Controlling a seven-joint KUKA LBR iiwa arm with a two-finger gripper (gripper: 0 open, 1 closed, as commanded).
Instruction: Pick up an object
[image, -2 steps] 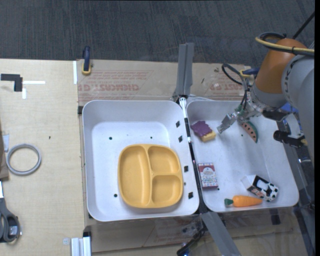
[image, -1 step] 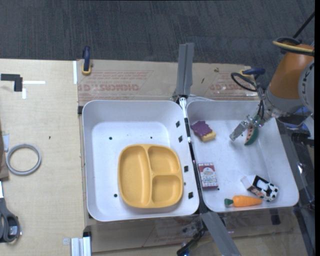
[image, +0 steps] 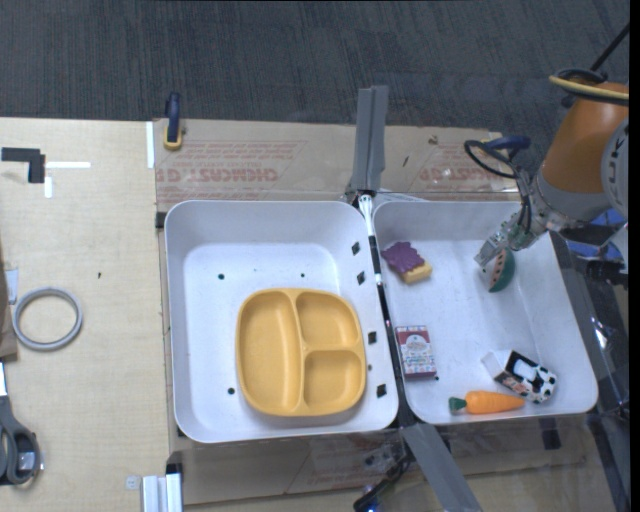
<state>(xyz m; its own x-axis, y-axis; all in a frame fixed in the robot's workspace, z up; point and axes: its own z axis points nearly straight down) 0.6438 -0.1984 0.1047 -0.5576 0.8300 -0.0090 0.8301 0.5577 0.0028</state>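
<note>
Up at the right bin's far side, we see the hand closed on a watermelon slice, lifted above the floor. Below lie a sandwich, card box, carrot and cow toy.

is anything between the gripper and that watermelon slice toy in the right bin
Nothing visible. The gripper sits right at the watermelon slice near the right bin's far side; the other toys lie well apart.
</note>
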